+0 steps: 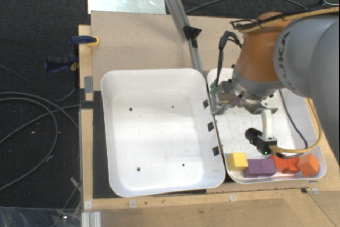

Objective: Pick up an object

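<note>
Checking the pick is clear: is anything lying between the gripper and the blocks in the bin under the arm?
Nothing visible does. The gripper hangs over the far left part of the right bin, and the yellow block, purple block and orange blocks lie in a row along its near edge, with bare white floor between.

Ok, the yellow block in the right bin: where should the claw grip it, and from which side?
Probably from straight above, closing on the far and near faces of the yellow block. It lies flat at the row's left end, top bare; the purple block crowds its right side and the bin wall stands close on its left.
</note>
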Tool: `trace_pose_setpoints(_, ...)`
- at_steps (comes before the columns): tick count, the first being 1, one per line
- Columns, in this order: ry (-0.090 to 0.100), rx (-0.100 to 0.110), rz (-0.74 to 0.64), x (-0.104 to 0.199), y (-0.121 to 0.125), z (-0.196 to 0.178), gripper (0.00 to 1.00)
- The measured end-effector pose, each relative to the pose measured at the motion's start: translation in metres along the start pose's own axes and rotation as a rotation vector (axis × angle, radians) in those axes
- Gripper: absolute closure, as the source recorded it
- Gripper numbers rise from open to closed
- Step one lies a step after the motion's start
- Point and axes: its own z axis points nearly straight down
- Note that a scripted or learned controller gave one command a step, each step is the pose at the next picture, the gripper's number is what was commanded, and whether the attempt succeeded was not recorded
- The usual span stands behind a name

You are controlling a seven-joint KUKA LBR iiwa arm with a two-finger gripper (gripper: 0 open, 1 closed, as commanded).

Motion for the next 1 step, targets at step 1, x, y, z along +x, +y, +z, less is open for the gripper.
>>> trace_pose_setpoints(1,-0.001,-0.003,0.000,0.0587,0.0230,-0.0003,1.00)
